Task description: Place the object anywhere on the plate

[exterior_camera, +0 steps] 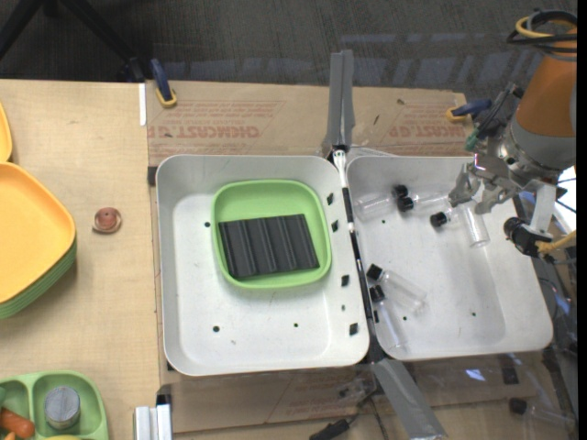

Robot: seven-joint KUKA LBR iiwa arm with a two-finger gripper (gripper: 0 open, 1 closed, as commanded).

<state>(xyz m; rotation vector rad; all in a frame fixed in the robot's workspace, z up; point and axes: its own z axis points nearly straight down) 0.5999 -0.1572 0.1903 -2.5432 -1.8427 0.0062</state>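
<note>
— Tubes, where are they?

— Clear tubes with black caps lie in the right bin (495, 314). One tube (478, 230) lies near the far right side. Another tube (404, 291) lies near the left wall. A third tube (378, 206) lies at the far left corner, with its black cap (401, 193) next to it.

— Where is the gripper?

— The gripper (479, 193) hangs over the right bin, just above the tube on the right side. I cannot tell if it is open or shut. I see no tube in it.

— And the plate?

— The green plate (314, 200) sits in the left bin (183, 301). A dark mat with ridges (271, 246) lies flat on it and covers most of its middle. No tube is on the plate.

— What else is on the bench?

— The bench (92, 145) has a stack of yellow plates (32, 236) at the left edge. A small red round thing (107, 218) sits beside them. A green tray with food cups (27, 394) is in the near left corner. A blue and yellow clamp (162, 87) grips the far edge.
</note>
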